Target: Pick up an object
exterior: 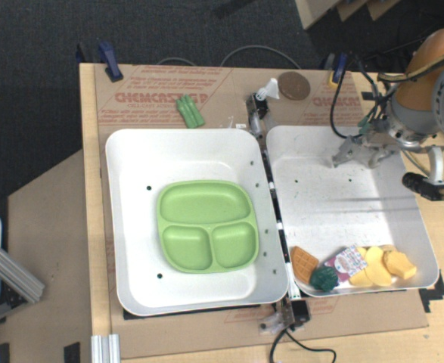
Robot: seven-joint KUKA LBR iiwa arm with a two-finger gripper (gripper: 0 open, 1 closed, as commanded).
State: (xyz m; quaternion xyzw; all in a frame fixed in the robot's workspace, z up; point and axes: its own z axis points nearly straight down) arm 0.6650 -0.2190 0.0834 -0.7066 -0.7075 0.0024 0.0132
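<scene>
Several small objects lie bunched in the near corner of the right bin (343, 203): a tan waffle-like piece (305, 261), a dark green lump (324, 279), a pink and white packet (350, 259) and yellow pieces (384, 267). My gripper (361, 154) hangs over the far part of the right bin, well away from that pile. Its fingers are spread apart and open, with nothing between them. The arm with its orange band (433, 55) comes in from the upper right.
The left bin (131, 165) holds a green divided plate (206, 225). Behind the bins, a green clip (190, 112), a brown disc (293, 86) and blue clamps (112, 60) sit on the cardboard-covered bench. Cables run near the arm.
</scene>
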